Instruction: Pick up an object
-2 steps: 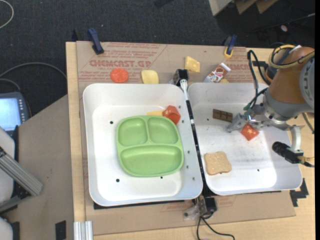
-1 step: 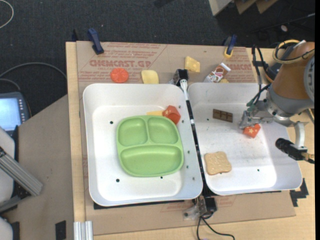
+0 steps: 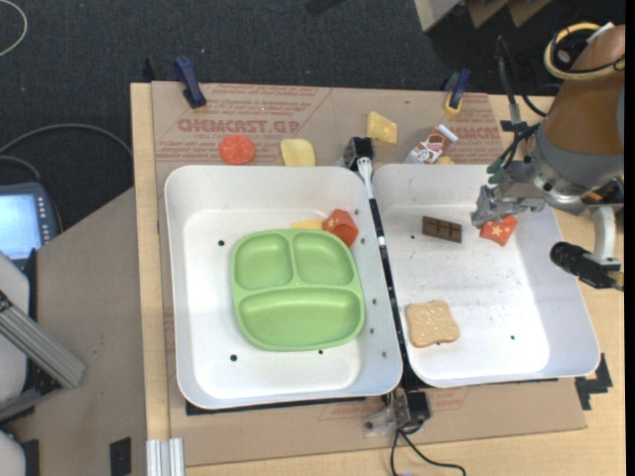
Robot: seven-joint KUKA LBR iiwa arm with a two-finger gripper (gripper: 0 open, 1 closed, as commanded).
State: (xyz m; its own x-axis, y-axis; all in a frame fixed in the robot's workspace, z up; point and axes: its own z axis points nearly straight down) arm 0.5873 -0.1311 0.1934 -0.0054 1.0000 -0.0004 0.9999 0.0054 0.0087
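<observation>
Claw (image 3: pixel 493 209) at 1 o'clock of right bin (image 3: pixel 556 350), directly over red object (image 3: pixel 499 229); grip state: cannot tell; choc bar (image 3: pixel 442 229) just beside at 9; toast slice (image 3: pixel 432 323) at 7; green divided plate (image 3: pixel 296 289) in left bin (image 3: pixel 193 296).

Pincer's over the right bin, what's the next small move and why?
Probably a short drop straight down onto the red block. The pincer sits right above it in the right bin, and the block looks to be lying on the bin floor rather than lifted. The chocolate bar lies apart to the side, so it shouldn't interfere.
</observation>
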